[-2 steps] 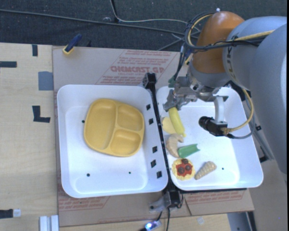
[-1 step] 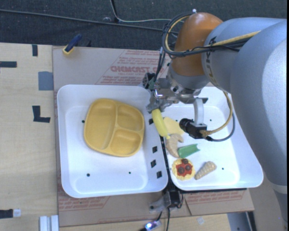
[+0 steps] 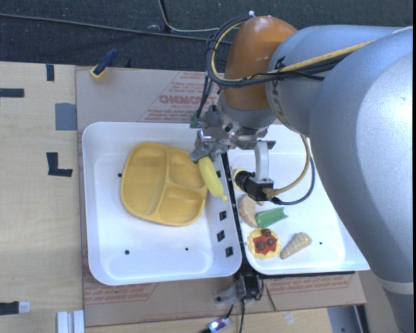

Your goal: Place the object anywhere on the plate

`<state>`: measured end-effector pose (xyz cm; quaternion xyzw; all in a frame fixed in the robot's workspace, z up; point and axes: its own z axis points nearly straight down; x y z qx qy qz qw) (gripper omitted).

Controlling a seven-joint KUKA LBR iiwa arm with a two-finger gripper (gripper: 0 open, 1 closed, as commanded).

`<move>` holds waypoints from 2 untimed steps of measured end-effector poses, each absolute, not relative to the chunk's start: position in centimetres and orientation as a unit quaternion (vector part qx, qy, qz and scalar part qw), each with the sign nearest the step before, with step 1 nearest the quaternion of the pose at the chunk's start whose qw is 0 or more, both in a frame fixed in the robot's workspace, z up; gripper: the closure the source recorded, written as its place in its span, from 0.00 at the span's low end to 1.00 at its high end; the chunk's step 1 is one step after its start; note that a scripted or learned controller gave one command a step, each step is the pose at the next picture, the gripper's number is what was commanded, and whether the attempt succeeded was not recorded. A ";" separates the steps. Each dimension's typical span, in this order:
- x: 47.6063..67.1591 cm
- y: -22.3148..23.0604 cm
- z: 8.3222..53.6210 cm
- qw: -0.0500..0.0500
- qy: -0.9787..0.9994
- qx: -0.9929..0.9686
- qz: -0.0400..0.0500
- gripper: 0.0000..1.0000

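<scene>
Right now the pincer [image 3: 206,151] hangs over the right edge of the yellow plate [image 3: 159,184], which lies in the left bin [image 3: 97,186] and is split into 3 compartments. A yellow banana [image 3: 211,177] sits directly below it, its upper end between the fingers, so the pincer looks pinched on the banana; the fruit's lower end slants toward the wall between the 2 bins. In the right bin [image 3: 329,238] lie a pale piece [image 3: 247,210], a green piece [image 3: 270,217], a small pizza slice [image 3: 263,244] and a cone [image 3: 295,245], close together.
</scene>
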<state>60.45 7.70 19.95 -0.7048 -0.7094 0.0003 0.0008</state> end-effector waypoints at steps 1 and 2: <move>61.2 13.3 20.0 0.001 -0.710 -0.705 0.000 1.00; 61.2 13.0 20.0 0.001 -0.708 -0.706 0.001 0.00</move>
